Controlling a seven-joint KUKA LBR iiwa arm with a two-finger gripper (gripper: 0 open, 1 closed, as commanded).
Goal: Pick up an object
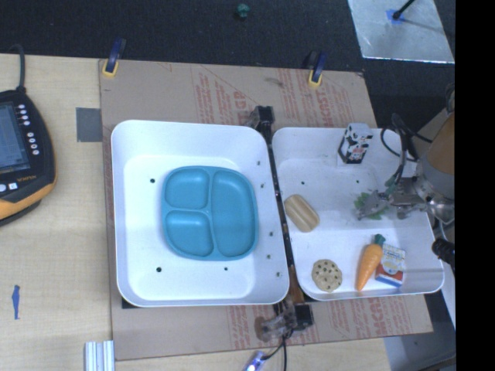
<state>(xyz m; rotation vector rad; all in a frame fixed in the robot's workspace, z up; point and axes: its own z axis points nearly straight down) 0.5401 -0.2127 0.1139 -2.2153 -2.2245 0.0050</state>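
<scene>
The right bin holds several small things. A tan bread roll lies at its left side, and a chocolate-chip cookie sits near the front. An orange carrot lies beside a small printed carton at the front right. A black-and-white cow-patterned box stands at the back. My gripper reaches in low from the right edge of this bin. A small green item lies right at its tip; whether it is held is unclear.
The left bin bears a blue divided plate. A teach pendant lies on the bench at far left. Clamps pin the cardboard sheet under the bins. Cables run along the arm at right.
</scene>
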